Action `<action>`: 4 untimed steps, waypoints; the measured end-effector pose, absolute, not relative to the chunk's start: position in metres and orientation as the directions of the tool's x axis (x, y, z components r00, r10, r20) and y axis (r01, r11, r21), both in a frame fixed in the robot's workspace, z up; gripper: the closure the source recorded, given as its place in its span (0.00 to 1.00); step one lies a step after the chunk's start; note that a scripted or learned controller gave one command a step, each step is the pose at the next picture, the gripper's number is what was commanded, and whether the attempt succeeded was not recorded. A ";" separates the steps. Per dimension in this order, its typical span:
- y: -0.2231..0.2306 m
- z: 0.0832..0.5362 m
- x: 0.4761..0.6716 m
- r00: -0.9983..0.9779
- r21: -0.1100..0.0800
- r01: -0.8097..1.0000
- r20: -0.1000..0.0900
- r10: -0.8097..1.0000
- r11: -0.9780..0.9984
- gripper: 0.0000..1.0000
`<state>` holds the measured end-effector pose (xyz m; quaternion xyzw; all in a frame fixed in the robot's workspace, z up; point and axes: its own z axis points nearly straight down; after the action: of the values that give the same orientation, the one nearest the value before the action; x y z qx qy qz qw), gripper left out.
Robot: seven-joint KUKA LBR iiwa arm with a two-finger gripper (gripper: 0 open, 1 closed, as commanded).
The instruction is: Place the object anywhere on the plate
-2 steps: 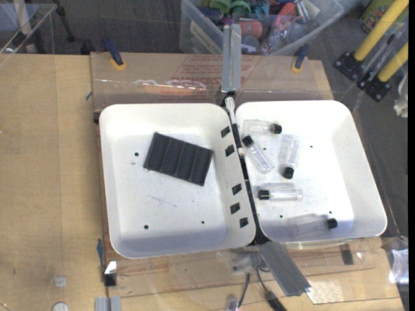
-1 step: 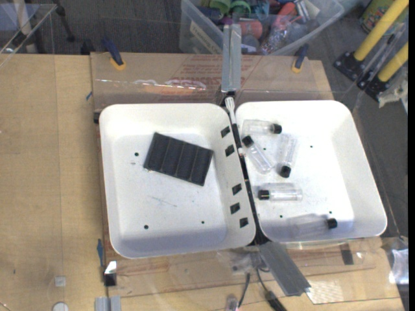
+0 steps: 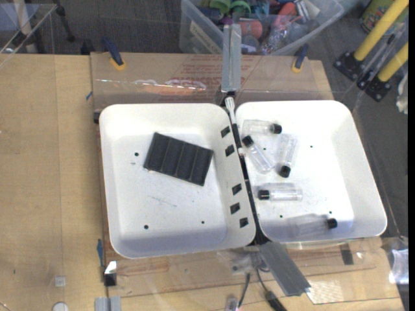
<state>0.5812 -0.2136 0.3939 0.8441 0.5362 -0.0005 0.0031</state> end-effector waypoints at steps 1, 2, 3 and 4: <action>-0.213 0.394 0.581 0.424 0.004 0.905 -0.004 0.905 -0.424 0.00; -0.213 0.404 0.582 0.422 0.007 0.907 -0.006 0.907 -0.422 1.00; -0.212 0.404 0.582 0.422 0.006 0.907 -0.006 0.907 -0.422 0.00; -0.212 0.414 0.583 0.419 0.009 0.908 -0.007 0.908 -0.419 1.00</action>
<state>0.5832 -0.2121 0.4145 0.8424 0.5388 -0.0007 0.0058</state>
